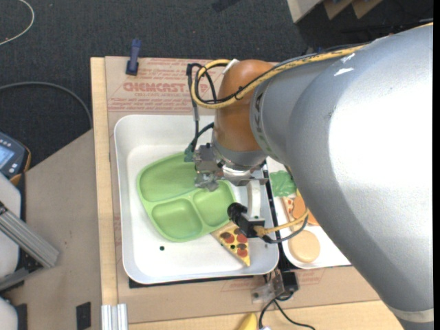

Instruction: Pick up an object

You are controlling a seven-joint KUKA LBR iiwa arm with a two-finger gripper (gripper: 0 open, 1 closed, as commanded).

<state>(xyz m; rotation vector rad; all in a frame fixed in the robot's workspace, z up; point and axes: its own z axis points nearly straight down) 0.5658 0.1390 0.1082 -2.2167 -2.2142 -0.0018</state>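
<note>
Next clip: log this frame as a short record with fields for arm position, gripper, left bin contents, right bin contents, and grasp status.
arm position: reaching from the right, wrist over the left bin
gripper: gripper low over the green divided tray
left bin contents: green divided tray, pizza slice toy by the near right corner
right bin contents: green item, tan round item, mostly hidden by the arm
grasp status: nothing visibly held

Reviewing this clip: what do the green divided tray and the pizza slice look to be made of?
Green divided tray: likely moulded plastic, smooth with a soft sheen and rounded compartment walls. Pizza slice: probably a toy, plastic or rubber, judging by its flat, uniform colours; the look leaves it open.
</note>
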